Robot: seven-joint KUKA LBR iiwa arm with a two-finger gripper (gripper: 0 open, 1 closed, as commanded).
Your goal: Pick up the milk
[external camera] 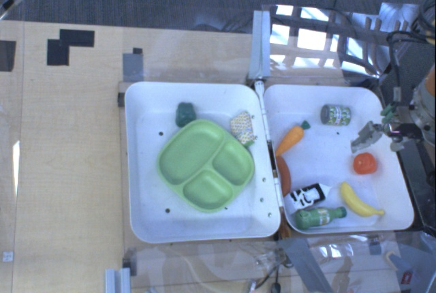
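The milk [306,195] is a small white carton with black markings. It lies near the front of the right bin [320,148], just behind a green bottle [319,217] and beside a brown sausage [283,174]. My gripper [379,140] hangs over the right bin's right side, above and right of the milk and well apart from it. Its fingers [363,137] are spread and hold nothing. A red tomato [364,163] sits just in front of them.
The right bin also holds a carrot [290,138], a green can [335,114] and a banana [359,201]. In the left bin [143,148] are a green divided plate [206,164], a dark green object [185,114] and a patterned object [242,127].
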